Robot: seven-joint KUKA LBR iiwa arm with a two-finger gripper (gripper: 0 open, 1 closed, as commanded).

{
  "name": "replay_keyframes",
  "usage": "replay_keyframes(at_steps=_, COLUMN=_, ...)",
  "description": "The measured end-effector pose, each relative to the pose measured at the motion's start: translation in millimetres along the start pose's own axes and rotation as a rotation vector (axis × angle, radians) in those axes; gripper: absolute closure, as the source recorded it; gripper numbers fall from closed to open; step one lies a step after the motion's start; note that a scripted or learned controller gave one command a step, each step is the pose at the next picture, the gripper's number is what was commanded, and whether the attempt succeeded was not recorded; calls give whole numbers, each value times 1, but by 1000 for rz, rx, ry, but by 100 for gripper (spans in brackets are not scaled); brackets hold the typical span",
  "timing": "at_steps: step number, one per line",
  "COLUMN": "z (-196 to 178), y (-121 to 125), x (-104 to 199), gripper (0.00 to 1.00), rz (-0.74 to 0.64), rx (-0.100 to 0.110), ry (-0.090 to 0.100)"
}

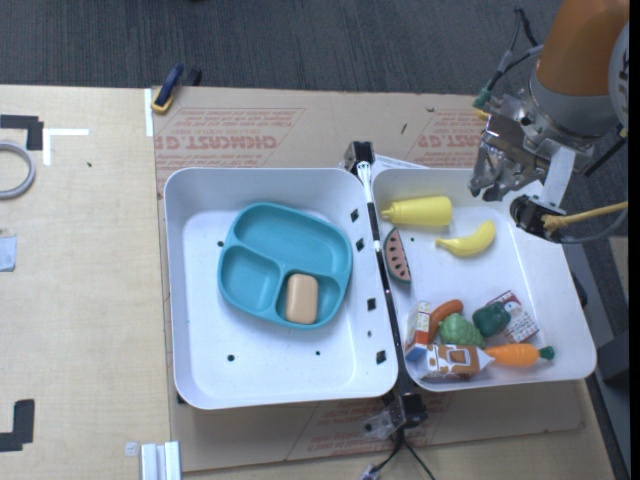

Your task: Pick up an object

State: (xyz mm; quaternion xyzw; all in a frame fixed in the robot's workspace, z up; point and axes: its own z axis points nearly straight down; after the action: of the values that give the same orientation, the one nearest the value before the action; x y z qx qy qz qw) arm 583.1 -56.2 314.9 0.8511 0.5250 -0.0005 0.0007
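The gripper (497, 180) hangs at the upper right of the frame, over the top rim of the right bin (560, 268), and nothing sits between its dark tips. They look a little apart, but they are too small and dark for me to tell for sure. Just below and to the left of it lie a yellow bottle (418, 212) and a banana (468, 240), near each other but not touching. A slice of watermelon (398, 256) rests by the left wall of that bin. At the bottom right is a crowded pile: a carrot (517, 355), some green veggies (476, 323) and a small carton (455, 362), all pressed together. In the left bin (200, 298) a blue plate (262, 268) holds a piece of bread (300, 298). I think the banana is the best one to grab. It looks like a light, hard plastic toy, smooth and a bit slippery, and it won't break. It lies alone with room around it. Pinching across its fat middle should work best, since the thin ends could slip out.
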Motion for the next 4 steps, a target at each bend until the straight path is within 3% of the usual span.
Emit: replay_keyframes(at_steps=4, z=-36, y=2, x=1, gripper=100, rz=-15, rx=-1, ry=-7)
